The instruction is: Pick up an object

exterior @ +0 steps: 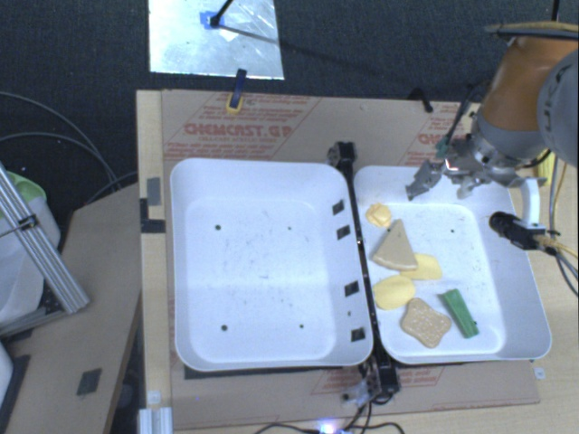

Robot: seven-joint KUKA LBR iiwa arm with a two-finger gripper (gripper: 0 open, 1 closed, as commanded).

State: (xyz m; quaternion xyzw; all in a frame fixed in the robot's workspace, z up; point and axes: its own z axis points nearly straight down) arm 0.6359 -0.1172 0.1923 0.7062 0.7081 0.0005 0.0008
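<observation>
Dark carpeted floor [72, 52], all round the bench. Bench board [271, 120], brown, printed in red, bearing both bins. Left bin [262, 269], white, shallow, with faint specks on its floor. Right bin [507, 269], white, touching the left one along a black clamped seam. My arm [534, 70], grey with an orange band, reaching in from the right above the right bin's far edge. Silver sheet [214, 25], lying on the floor beyond the board. My gripper [445, 181], hovering over the far rim of the right bin, fingers spread apart, nothing between them. Tan wedge [395, 246], middle of the right bin, apart from my fingers. Brown biscuit-like piece [425, 322], near the front wall. Yellow lumps [395, 291], just beside the wedge. Green block [460, 313], touching the biscuit's right side. Small yellow piece [379, 214], nearest my fingers.
</observation>
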